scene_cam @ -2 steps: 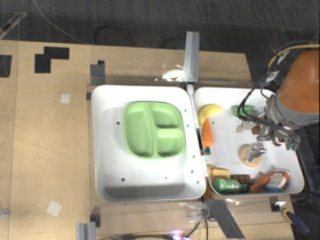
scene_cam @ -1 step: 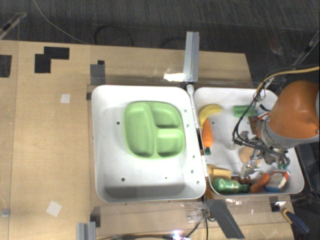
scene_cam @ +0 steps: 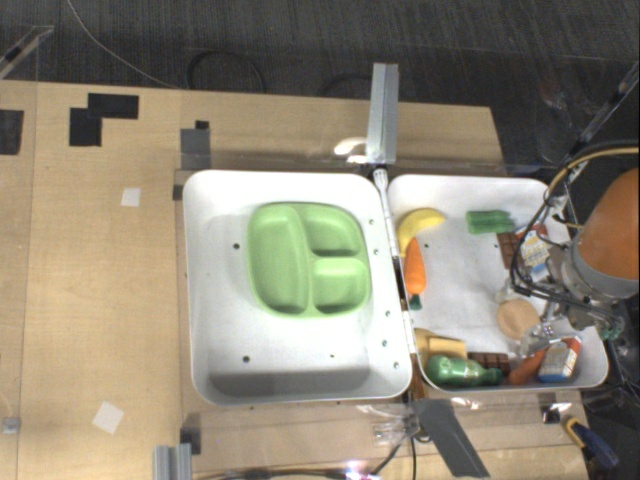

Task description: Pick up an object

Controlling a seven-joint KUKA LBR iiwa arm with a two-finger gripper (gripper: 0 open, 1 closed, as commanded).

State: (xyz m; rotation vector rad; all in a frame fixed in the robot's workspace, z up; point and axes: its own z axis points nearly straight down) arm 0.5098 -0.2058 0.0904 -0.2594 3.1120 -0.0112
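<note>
The worktop carries two shallow white bins side by side. The left bin holds a green divided tray, which lies flat near the bin's centre with its compartments facing up. The right bin holds the loose objects that are candidates for the pick, and most of them lie along its walls and corners, probably because the shallow floor lets them slide there. A yellow banana lies at the upper left of that bin, with its curved long axis running roughly left to right. An orange carrot lies just below it against the dividing wall, with its long axis running top to bottom along that wall. A green block lies near the upper wall. A green bottle lies on its side along the lower wall, with its long axis left to right. A round tan object lies towards the right. The arm reaches in over the bin's right side, and the end effector sits low just beside the tan object. Cables and nearby clutter hide its state, so it cannot be determined, and no object is visibly gripped. The tan object is judged the likely target.
</note>
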